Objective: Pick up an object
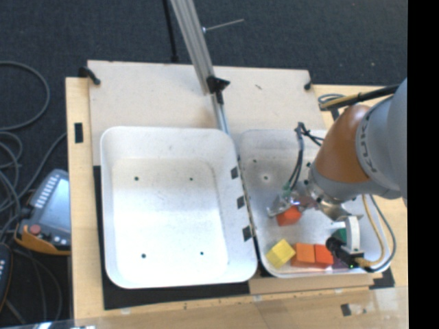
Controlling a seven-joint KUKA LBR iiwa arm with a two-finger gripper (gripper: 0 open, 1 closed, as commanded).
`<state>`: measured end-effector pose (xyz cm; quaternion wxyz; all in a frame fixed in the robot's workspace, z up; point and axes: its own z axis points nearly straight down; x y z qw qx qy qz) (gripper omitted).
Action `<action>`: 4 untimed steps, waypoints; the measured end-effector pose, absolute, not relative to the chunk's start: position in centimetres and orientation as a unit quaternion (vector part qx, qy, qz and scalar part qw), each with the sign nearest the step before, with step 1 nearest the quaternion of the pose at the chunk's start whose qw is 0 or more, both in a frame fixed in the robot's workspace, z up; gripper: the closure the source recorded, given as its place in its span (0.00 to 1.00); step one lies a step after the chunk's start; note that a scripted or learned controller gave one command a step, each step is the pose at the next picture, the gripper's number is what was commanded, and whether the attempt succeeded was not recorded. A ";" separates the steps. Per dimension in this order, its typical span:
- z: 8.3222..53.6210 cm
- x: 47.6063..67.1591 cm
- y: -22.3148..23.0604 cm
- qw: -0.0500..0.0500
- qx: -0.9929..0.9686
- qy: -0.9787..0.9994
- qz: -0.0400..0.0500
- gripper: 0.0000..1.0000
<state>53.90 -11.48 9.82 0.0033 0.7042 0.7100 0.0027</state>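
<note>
Over the right shallow white plastic bin (255, 157), the grey arm's tool (287, 208) sits low, touching a small orange-red block (289, 216); whether it is spread or pinching, I cannot tell. Near the bin's front wall lie a yellow cube (280, 253) and, just beside it, a flat orange block (313, 254). The left white bin (116, 142) sits alongside on the wooden surface (151, 91).

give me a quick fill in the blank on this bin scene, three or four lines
1. The small yellow block lies in the ____ white bin as the camera sees it.
2. Beside the yellow block, along the bin's near wall, lie two ____ blocks.
3. The arm's gripper is low over a small ____ block.
4. The arm's band above the wrist is ____.

Missing words: right; orange; orange; orange
</note>
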 end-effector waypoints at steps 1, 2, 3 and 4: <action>10.9 53.9 -11.9 0.006 0.707 0.707 0.004 1.00; 20.1 54.1 -4.0 0.002 0.704 0.710 0.004 1.00; 20.6 55.7 2.1 0.001 0.704 0.710 0.001 1.00; 19.6 57.5 1.8 0.001 0.706 0.709 -0.001 1.00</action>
